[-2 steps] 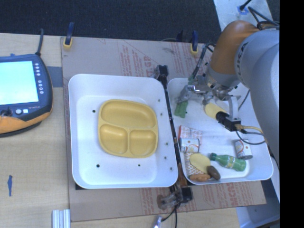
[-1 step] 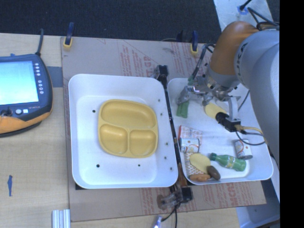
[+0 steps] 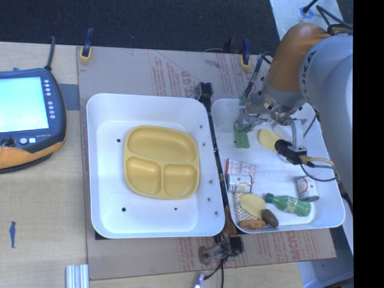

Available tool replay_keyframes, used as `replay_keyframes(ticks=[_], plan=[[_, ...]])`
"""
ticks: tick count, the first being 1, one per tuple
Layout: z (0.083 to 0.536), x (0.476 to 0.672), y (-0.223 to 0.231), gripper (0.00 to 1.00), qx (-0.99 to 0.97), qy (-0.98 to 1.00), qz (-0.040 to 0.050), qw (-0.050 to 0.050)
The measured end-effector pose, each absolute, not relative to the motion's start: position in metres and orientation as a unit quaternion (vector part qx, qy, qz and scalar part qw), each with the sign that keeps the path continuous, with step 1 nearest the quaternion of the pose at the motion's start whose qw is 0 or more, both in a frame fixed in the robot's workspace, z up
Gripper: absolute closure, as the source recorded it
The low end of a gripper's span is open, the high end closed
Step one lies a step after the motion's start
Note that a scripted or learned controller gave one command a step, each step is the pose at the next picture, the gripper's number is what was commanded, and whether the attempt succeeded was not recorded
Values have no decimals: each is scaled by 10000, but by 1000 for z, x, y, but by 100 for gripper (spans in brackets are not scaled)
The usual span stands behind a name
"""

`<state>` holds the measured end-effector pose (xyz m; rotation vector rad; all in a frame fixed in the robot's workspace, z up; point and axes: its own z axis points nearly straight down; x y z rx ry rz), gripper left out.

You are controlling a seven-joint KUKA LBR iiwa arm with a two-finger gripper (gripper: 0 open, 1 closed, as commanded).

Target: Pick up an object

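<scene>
Over the right bin (image 3: 327, 221), the pincer (image 3: 243, 125) hangs just above a green block (image 3: 241, 140); whether its fingers are apart I cannot tell

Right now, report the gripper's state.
Gripper: open or shut cannot be told; it hangs low over the right bin, by the green block.

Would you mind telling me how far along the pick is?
Done: the gripper is low over the right bin, above a green block. In hand: nothing visibly gripped. Left: closing on an item and lifting it; the bottle and can lie untouched.
</scene>
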<state>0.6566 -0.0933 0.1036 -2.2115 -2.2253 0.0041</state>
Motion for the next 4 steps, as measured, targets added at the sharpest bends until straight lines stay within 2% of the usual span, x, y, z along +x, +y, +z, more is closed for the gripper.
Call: replay_keyframes(ticks=[1,2,4], plan=[[103,656,-93,0,-7049,-7093,16,25],[92,656,-102,0,-7059,-7083,18,17],[92,643,-99,0,-7060,-7082,28,22]])
